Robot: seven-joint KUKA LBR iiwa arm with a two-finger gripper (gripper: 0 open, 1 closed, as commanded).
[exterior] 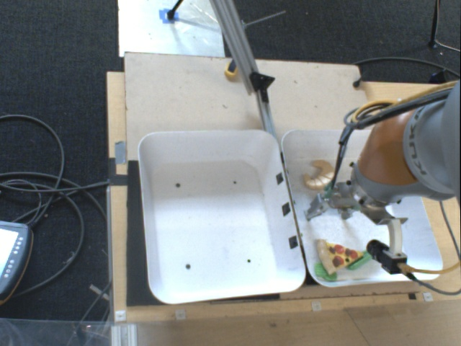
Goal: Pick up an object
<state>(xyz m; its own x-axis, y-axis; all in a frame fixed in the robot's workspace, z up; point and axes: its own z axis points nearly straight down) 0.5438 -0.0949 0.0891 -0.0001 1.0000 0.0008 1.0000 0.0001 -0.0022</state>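
Croissant point(318, 174): a pale tan, curved pastry toy lying in the far part of the right bin point(432, 245), near the wall shared with the left bin point(209, 144); it looks like the nearest candidate for the pick.
Pizza slice point(338, 254): a flat wedge with red spots and a green edge, lying on the floor of the right bin near its front rim, apart from the croissant.
Gripper point(317, 206): low in the right bin, between the croissant and the pizza slice, its metal tip pointing toward the dividing wall; nothing is seen caught in it.
Gripper state: cannot tell from this angle how wide it stands, since the wrist and cabling cover much of it.
Arm point(403, 153): reaches in from the right, its orange band above the bin.
Step in hand: judged to be lining up over a target before closing.
Doing it well: centre over the thick middle of the croissant rather than a tapered end, and come straight down.
Watch for: the nearby wall, which leaves little room on that side; the flat pizza slice would likely be harder to get under.
Check: lift only once the object sits visibly between the tips.
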